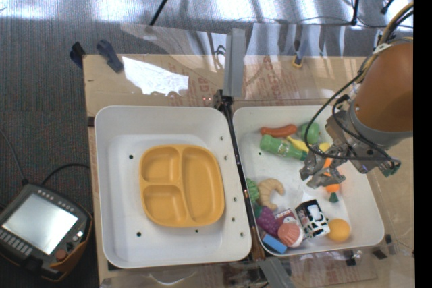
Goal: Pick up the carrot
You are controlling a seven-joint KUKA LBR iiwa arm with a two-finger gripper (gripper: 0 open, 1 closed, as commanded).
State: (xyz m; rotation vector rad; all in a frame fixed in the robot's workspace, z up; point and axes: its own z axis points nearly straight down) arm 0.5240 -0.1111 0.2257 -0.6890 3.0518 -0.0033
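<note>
We find the gripper low in the right bin, jaws clamped on the carrot: orange shows between and just below the fingers. A small orange piece lies just beneath. Left of the gripper: green bottle and croissant. Below it, an orange. Well left, the yellow tray.

— From my desk, the carrot is mostly hidden under the gripper; I see only orange bits.

— Fingers?

— I can't tell; they blur into the toys. The arm is cut off at the right edge, and the pendant at the bottom left corner.
</note>
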